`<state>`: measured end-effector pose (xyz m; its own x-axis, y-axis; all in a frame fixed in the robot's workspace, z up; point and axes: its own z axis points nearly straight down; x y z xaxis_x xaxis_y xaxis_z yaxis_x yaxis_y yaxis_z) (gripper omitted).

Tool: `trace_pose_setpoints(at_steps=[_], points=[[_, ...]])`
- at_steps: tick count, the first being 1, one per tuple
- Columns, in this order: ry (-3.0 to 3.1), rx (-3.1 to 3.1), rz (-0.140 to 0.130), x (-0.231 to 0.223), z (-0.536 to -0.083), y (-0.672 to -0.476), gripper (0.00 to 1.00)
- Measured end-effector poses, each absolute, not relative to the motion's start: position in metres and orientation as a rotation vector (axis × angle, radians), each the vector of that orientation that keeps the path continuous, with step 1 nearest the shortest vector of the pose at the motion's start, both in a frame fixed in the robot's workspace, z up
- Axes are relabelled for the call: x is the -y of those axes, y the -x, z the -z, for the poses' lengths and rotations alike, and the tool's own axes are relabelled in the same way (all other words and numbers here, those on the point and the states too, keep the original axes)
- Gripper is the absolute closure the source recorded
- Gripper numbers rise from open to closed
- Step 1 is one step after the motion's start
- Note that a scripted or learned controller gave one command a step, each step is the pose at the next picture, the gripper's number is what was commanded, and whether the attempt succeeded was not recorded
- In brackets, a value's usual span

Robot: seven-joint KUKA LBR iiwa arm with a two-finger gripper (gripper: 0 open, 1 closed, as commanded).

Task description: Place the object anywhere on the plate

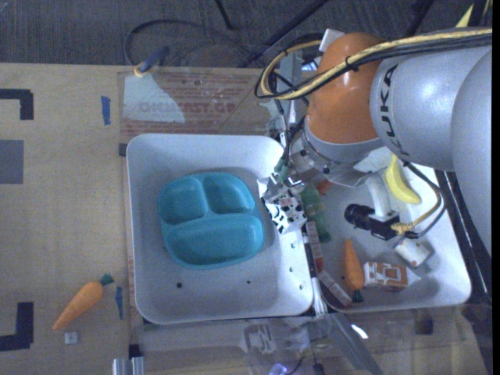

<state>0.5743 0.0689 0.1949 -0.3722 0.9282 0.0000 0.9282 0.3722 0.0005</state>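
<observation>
A blue divided plate (211, 219) lies in the middle of the left bin (148, 233). My gripper (281, 198) hangs over the divide between the two bins, just off the plate's right edge. It is shut on a small black-and-white spotted object (286, 214), which sits between its fingertips above the left bin's right rim. The grey arm with its orange band (351, 92) reaches in from the upper right and hides the back of the right bin.
The right bin (445, 287) holds an orange carrot (353, 264), a small orange-and-white box (387, 275), a yellow banana (399, 183), green pieces (312, 201) and a dark reddish stick (316, 244). Another carrot (78, 304) lies on the bench at the lower left.
</observation>
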Motion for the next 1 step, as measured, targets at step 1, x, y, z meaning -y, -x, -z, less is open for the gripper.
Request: trace_pose_setpoints(at_steps=[1], points=[[-1.58,-2.714,-0.002,-0.1581,-0.1846,-0.5707,1.0]])
